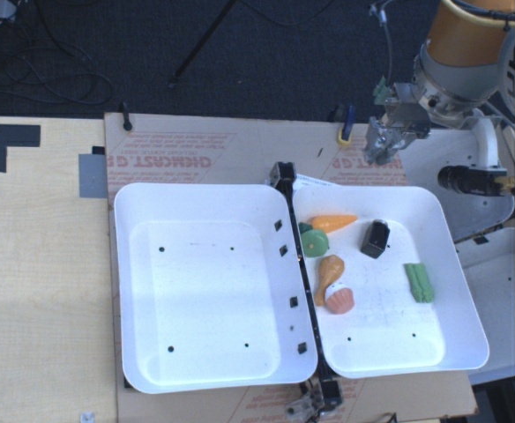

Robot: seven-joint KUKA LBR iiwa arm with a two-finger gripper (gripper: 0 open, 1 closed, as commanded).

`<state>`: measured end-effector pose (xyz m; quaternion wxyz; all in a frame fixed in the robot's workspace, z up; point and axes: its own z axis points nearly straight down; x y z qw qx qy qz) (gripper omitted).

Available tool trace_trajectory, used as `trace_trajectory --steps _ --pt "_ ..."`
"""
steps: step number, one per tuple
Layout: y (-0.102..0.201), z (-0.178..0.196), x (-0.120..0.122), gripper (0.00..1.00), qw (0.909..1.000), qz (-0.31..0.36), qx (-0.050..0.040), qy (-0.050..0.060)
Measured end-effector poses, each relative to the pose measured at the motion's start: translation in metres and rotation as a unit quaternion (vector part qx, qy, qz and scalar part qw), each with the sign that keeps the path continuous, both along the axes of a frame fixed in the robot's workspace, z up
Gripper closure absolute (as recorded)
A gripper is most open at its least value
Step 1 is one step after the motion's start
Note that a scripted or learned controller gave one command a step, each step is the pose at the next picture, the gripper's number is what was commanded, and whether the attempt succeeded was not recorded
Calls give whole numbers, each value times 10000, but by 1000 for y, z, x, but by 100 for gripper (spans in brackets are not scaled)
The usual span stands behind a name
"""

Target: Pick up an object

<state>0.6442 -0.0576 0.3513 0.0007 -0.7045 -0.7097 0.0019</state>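
Note:
The right bin (pixel 451 324) holds several small objects. An orange carrot (pixel 332 223) lies near its far left, with a green round piece (pixel 314 241) just below it. A black block (pixel 375 238) sits in the middle, and a green oblong piece (pixel 419 282) lies towards the right. A tan pear-shaped piece (pixel 330 274) rests against a pink piece (pixel 339 300). My gripper (pixel 384 146) hangs above the cardboard just beyond the right bin's far rim, apart from every object and well above the black block.
The left bin (pixel 143 236) adjoins the right one along a black hinge strip (pixel 294 263). Both bins rest on a cardboard sheet (pixel 196 152) on the wooden bench. A small yellow and blue item (pixel 346 129) stands on the cardboard near the gripper.

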Motion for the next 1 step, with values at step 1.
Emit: trace_trajectory --steps 1 --pt "73 38 0 100 10000 -3 19 -26"
